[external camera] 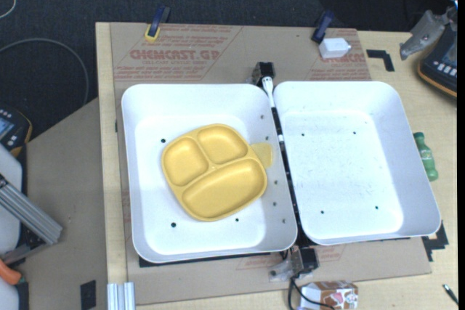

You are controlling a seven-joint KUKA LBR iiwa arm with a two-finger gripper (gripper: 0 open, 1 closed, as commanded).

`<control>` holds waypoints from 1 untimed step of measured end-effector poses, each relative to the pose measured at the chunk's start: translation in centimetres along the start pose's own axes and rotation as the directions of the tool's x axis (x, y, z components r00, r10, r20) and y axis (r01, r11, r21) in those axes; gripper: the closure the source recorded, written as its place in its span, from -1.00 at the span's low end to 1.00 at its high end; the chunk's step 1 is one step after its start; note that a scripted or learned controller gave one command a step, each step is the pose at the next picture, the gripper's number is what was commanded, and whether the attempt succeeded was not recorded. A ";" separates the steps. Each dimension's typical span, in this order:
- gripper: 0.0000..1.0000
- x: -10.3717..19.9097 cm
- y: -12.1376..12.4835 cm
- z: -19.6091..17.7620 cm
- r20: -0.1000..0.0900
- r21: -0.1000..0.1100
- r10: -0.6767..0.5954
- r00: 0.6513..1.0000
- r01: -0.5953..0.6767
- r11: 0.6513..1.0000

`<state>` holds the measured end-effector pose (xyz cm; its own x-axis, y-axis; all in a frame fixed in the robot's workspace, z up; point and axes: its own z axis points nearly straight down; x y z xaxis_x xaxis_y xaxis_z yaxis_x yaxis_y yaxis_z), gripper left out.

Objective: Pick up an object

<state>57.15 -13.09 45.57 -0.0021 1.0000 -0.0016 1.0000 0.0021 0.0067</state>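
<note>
Brown cardboard bench (218,47), glossy white bins (138,156), rounded yellow three-compartment plate (213,172)

A yellow three-compartment plate (213,171) lies flat, open side up, in the left bin (138,156).

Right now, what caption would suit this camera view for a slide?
Yellow divided plate in the left bin, beside the right bin.

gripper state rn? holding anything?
Gripper: cannot be told from this frame. The yellow divided plate lies flat in the left bin, with nothing gripping it.
</note>
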 end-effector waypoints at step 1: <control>-1.00 5.2 -4.5 -6.7 -0.002 -0.003 -0.004 1.000 0.004 1.000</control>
<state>52.63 -7.94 52.19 -0.0063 1.0000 0.0002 0.9999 0.0063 0.0099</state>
